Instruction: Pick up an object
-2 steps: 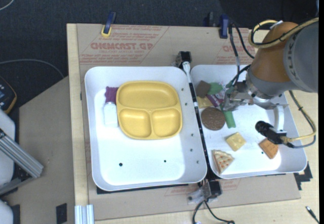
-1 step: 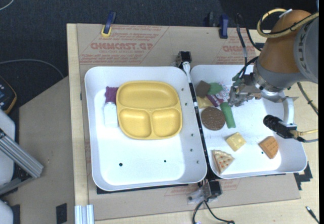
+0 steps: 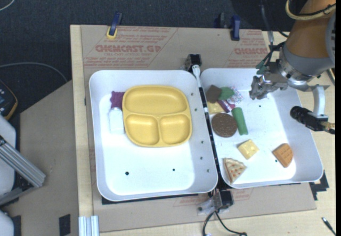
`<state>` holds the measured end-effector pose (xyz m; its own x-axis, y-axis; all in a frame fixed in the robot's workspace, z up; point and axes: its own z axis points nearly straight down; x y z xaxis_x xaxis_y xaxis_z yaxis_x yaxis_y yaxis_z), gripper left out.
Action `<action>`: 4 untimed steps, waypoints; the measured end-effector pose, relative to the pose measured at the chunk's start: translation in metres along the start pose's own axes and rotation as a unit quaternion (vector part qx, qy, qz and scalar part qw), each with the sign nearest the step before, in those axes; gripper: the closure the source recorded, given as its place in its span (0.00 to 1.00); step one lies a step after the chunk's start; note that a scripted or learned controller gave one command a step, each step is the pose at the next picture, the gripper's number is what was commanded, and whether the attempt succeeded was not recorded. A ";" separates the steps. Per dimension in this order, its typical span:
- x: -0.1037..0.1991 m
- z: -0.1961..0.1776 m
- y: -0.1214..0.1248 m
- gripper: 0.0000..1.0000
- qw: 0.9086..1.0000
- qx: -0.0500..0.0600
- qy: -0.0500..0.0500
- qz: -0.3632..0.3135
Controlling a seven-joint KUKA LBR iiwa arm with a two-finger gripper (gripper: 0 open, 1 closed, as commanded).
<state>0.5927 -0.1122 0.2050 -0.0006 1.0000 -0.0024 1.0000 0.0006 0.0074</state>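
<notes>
The right bin [image 3: 298, 176] holds several small food items: a brown round cookie [image 3: 224, 124], a green stick [image 3: 240, 121], a pale yellow cheese cube [image 3: 248, 148], an orange bread piece [image 3: 283, 155], a cracker wedge [image 3: 234, 168], and a cluster of brown, green and purple pieces [image 3: 221, 96] near its far left corner. My gripper [image 3: 259, 91] hangs over the far part of the right bin, to the right of that cluster and apart from it. Nothing shows between its fingers.
The left bin [image 3: 154, 181] holds a yellow divided plate [image 3: 157, 115], with a purple item [image 3: 116, 99] and a white bottle [image 3: 115, 121] at its left side. A black part [image 3: 308, 118] of the arm juts over the right bin's right rim. Clamps sit on the bench's far edge.
</notes>
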 end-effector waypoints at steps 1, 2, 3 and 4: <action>0.000 -0.022 0.001 1.00 1.000 0.001 0.000 0.000; 0.057 -0.031 0.013 1.00 1.000 0.001 0.002 -0.003; 0.101 -0.022 0.025 1.00 1.000 0.002 0.001 -0.002; 0.158 -0.011 0.032 1.00 1.000 0.002 0.002 -0.003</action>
<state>0.6248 0.0460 0.2156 -0.0063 1.0000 0.0015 1.0000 0.0063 0.0029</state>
